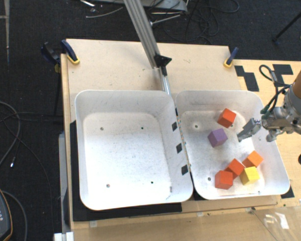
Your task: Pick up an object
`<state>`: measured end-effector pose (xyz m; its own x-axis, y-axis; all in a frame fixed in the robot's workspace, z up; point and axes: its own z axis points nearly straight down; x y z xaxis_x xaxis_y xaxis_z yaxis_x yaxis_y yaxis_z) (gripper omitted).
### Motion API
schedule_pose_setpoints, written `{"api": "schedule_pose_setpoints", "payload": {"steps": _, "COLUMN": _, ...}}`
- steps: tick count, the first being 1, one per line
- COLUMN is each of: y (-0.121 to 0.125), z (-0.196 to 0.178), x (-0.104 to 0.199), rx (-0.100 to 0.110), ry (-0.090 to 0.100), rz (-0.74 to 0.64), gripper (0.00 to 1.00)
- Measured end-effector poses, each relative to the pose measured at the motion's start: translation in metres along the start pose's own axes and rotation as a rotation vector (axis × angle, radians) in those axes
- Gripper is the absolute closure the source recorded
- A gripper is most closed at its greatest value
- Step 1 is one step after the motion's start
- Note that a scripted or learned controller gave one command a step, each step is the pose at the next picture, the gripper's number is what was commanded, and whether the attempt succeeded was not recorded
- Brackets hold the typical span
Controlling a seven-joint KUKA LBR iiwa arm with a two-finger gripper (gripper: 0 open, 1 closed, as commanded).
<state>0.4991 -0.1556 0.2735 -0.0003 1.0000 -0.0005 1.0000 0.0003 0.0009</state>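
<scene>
The right bin [200, 102] holds several small cubes. An orange cube [227, 118] lies toward the back, with a purple cube [217, 137] just in front of it. Near the front sit a red-orange cube [223, 179], another orange-red cube [235, 166], an orange cube [253, 159] and a yellow cube [250, 174], clustered together. My gripper [259, 132] hangs over the right side of this bin, right of the orange and purple cubes and above the front cluster. Its fingers [248, 130] are spread open with nothing between them.
The left bin [90, 104] sits beside the right one, sharing a middle wall. A slanted metal pole [143, 26] rises from behind the bins. Clamps [70, 51] mark the bench's back corners. Cables lie on the dark floor around the bench.
</scene>
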Motion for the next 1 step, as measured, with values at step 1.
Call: {"api": "schedule_pose_setpoints", "payload": {"steps": 1, "y": 0.0729, "z": 0.0983, "x": 0.0251, "rx": 0.006, "ry": 0.002, "rz": -0.005, "gripper": 0.0}}
